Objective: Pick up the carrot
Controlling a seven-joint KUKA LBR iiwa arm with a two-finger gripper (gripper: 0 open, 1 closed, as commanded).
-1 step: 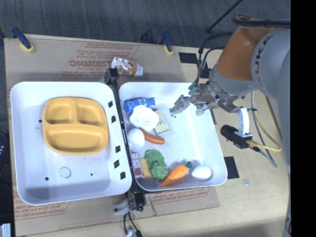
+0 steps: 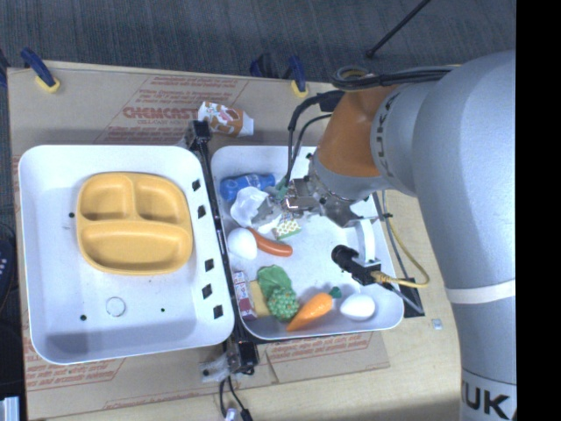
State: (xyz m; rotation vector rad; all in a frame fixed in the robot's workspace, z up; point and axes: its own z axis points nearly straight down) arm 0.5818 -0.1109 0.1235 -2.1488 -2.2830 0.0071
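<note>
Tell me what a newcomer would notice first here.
The big grey arm fills the right side, bent over the right bin. A yellow tray sits in the left bin. The carrot lies at the right bin's near edge, beside a white egg.

Carrot (image 2: 311, 310) in rt bin (image 2: 386, 316) front, pincer (image 2: 289, 202) over toys nr back, yellow tray (image 2: 134, 221) lt bin (image 2: 35, 261)

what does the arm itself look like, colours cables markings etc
The arm is bulky, rounded and light grey, with an orange band above the wrist. Black cables loop beside that band. Dark KUKA lettering marks the lower segment. The gripper is small, metallic and dark.
</note>
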